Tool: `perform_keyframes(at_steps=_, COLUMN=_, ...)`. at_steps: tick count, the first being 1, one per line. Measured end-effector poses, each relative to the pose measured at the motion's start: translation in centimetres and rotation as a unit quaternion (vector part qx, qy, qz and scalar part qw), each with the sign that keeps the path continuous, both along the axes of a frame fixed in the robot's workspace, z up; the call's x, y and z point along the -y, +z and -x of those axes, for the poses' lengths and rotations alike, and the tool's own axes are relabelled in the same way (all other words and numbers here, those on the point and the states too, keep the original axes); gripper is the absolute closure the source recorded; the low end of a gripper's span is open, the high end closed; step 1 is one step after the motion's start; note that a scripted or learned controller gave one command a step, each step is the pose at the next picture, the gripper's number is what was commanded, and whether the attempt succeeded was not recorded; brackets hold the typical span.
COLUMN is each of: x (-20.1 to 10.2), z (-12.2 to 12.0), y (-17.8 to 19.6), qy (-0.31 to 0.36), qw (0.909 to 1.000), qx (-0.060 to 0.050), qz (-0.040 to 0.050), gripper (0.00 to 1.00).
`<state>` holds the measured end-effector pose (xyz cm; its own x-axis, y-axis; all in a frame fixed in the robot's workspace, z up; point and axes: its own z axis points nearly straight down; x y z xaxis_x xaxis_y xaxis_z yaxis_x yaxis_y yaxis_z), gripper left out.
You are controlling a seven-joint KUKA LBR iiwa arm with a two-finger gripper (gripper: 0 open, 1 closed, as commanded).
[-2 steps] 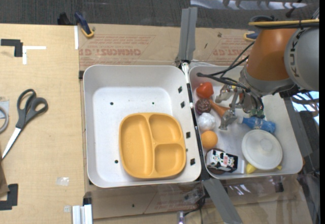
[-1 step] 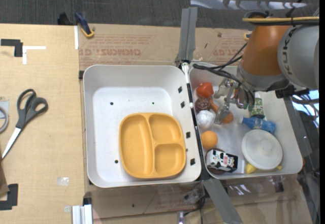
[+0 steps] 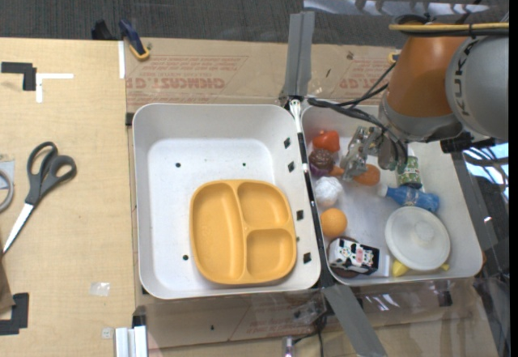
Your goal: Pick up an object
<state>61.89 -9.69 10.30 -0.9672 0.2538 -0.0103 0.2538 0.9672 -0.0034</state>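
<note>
Gripper [image 3: 362, 163] over right white bin [image 3: 461, 185], upper middle right of frame, fingers apart, nothing between them | small orange ball [image 3: 369, 176] touching its tip on lower right side, round, no long axis | writing: "KUKA" on arm, reversed red print on cardboard, unreadable

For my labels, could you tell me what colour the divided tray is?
Yellow-orange; the divided tray shows clearly in the camera view.

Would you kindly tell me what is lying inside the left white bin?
The left bin holds a yellow divided plate with three compartments, nothing in them. Whatever part of the floor lies beneath the plate is covered.
</note>
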Motion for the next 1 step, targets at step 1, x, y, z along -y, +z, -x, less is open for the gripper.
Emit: perform_keyframes(at_steps=1, x=0.39, z=0.71, y=14.1, qy=0.075, qw=0.9972, qx=-0.003, qz=-0.0019, gripper=1.0)
